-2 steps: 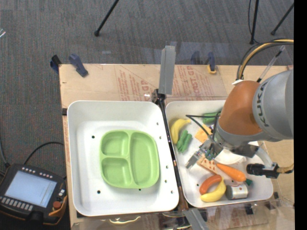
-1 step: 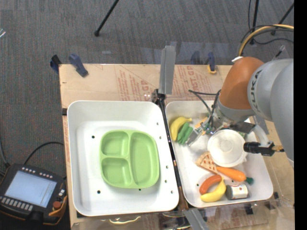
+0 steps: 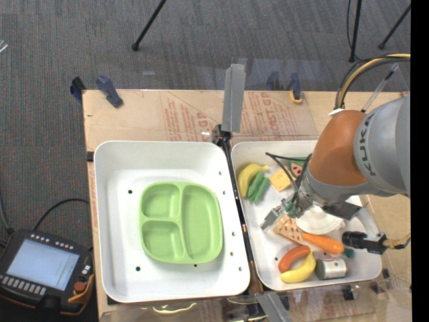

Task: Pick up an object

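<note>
Several toys crowd the right bin (image 3: pixel 265 274), and that crowding is my main worry. My gripper (image 3: pixel 280 217) is low over the middle of that bin, just above the pizza slice (image 3: pixel 289 231), with the carrot (image 3: pixel 322 242) just beside it. I can make out metal finger parts, but I cannot tell whether they are apart or together, and I see nothing held between them. If the fingers come down here, I judge they could straddle the edge of the pizza slice and skid off, since it lies flat, or nudge the carrot and take nothing.

Other pieces lie near: a banana (image 3: pixel 249 176) and a green pod (image 3: pixel 257 186) touching at the bin's upper left, a yellow cheese wedge (image 3: pixel 280 180) beside them, a sausage (image 3: pixel 293 257) resting against a second banana (image 3: pixel 301 270) at the lower edge, and a small can (image 3: pixel 331 268) to their right. A white dish (image 3: pixel 322 221) sits partly under the arm, which hides whatever else is there.

Over in the left bin (image 3: pixel 114 173) lies a green tray (image 3: pixel 181 221), well apart from my reach. On the worktop (image 3: pixel 161 116) nothing blocks the arm.
</note>
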Controlling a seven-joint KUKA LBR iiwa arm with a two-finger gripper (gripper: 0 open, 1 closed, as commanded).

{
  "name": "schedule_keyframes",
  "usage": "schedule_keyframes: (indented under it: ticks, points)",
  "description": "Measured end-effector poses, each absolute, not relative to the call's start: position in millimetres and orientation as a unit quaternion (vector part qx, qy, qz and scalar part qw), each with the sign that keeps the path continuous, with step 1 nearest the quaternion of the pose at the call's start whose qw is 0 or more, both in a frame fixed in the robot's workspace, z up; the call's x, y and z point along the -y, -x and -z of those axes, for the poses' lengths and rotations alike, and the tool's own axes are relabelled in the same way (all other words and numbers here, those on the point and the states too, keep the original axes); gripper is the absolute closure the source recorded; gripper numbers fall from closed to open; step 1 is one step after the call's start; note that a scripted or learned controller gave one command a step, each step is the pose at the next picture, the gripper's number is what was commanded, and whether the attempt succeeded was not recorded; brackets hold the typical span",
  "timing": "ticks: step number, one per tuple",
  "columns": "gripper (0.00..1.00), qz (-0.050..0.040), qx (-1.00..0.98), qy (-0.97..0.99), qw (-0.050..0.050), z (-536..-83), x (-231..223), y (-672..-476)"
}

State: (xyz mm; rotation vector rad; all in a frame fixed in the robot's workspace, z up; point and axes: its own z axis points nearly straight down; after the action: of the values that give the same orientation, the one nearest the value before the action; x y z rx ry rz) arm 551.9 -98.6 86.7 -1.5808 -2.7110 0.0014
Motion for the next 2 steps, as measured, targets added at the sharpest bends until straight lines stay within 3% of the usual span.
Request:
schedule_keyframes:
  ticks: [1,2]
  points:
    - [0.0,-0.0008,0.828,0.561,0.002,-86.1,88.9,-497.3]
    - [0.0,0.0008,0.826,0.564,0.001,-86.9,131.2,-569.1]
